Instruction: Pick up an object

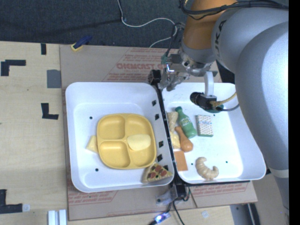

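We take the small green plastic toy bottle with a white cap as the likeliest pick. It lies on its side in the right-hand shallow white bin, near the divider, with the orange carrot-shaped toy touching or just beside its lower end and a pale yellowish toy piece on its left.

The hand sits over the top end of the divider, near the upper left corner of the right bin, well apart from the bottle. We cannot tell whether it is wide or narrow; nothing is visibly held in it.

Handling judgement: the bottle looks light, rigid and hollow, with a smooth moulded surface that could slip or roll under an off-centre pinch. We would grip across the body at its middle, perpendicular to its long axis, and avoid the tapered neck. The crowding carrot leaves little finger room on the lower side.

Other candidates in that bin: a small speckled rectangular block and a tan croissant-shaped toy, both lying clear of their neighbours.
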`<action>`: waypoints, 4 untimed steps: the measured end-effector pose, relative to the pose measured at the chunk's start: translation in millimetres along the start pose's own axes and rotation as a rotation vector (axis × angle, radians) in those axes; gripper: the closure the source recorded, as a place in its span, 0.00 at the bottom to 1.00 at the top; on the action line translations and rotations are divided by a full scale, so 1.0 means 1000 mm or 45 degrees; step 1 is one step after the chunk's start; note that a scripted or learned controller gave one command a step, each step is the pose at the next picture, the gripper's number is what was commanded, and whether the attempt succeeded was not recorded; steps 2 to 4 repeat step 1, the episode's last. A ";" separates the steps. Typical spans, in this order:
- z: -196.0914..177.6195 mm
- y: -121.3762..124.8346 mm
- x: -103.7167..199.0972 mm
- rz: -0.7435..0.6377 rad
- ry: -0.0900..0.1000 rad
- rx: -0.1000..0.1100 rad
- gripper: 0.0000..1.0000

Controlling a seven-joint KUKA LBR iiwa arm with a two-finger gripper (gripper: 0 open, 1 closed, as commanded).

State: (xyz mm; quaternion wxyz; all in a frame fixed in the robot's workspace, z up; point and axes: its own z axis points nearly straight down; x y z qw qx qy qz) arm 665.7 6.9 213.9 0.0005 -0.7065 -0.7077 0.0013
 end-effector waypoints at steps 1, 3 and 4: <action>-0.002 0.000 0.007 0.000 0.000 -0.001 1.00; -0.002 0.000 0.007 0.000 0.000 -0.001 1.00; -0.002 0.000 0.007 0.000 0.000 -0.001 1.00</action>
